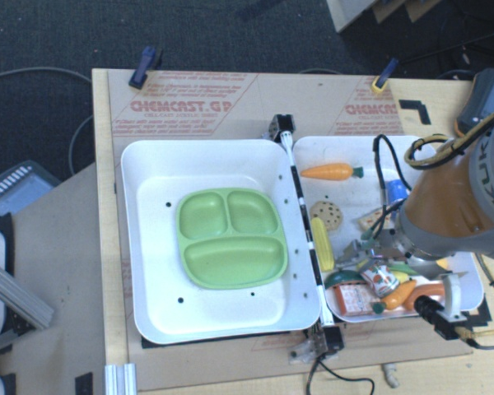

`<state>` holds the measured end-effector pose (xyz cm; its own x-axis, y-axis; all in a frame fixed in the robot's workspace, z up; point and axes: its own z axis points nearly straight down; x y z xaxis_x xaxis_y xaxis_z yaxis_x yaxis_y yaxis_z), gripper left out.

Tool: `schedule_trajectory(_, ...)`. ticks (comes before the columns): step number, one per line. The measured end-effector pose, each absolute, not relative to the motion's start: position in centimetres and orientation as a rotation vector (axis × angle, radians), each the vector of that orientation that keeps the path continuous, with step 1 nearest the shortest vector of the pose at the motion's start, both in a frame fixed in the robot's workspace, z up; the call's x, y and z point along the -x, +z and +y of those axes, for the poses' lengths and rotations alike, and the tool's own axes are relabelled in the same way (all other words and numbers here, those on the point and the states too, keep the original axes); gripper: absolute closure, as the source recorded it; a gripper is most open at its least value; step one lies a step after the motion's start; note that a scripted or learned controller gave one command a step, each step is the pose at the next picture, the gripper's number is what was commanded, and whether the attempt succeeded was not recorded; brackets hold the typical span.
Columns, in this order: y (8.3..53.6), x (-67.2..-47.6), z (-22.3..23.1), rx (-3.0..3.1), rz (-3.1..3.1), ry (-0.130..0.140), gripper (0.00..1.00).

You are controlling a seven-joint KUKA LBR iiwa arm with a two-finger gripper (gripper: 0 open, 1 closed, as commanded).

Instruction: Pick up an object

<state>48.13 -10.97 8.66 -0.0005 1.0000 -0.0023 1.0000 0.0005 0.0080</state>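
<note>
Two shallow white bins are seen side by side on the counter (230,97), which is covered by a printed cardboard sheet. In the left bin (140,220) a green divided plate (231,238) is laid flat near the middle, its two small compartments toward the far side and its single large compartment toward the near side. The right bin (337,148) is crowded with small items. A toy carrot (327,171) is found near the far wall of that bin, well apart from the arm; its long axis runs almost straight across the view, with the orange tip pointing left toward the divider between the bins and the green stem end pointing right. Below it a round brown cookie-like disc (327,214) is seen, and a yellow corn cob (320,243) is laid just beside the divider, its long axis running from far to near. A red-and-white packet (352,299) and a second small orange piece (400,293) are gathered at the near edge of the bin. The arm (449,208) is reached in from the right, and the gripper (370,253) is lowered among the clutter in the near half of the right bin. Whether its parts are apart or together cannot be told, since they are lost among the objects.
</note>
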Motion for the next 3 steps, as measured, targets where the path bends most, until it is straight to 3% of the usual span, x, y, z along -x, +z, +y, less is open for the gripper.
schedule_trajectory(1, 9.6, -48.2, -11.0, -2.213, 2.213, 0.009, 1.0)
schedule_trajectory(2, 20.2, -48.0, -9.0, -2.22, 2.222, 0.001, 1.0)
schedule_trajectory(3, 21.8, -47.9, -3.7, -2.22, 2.222, 0.001, 1.0)
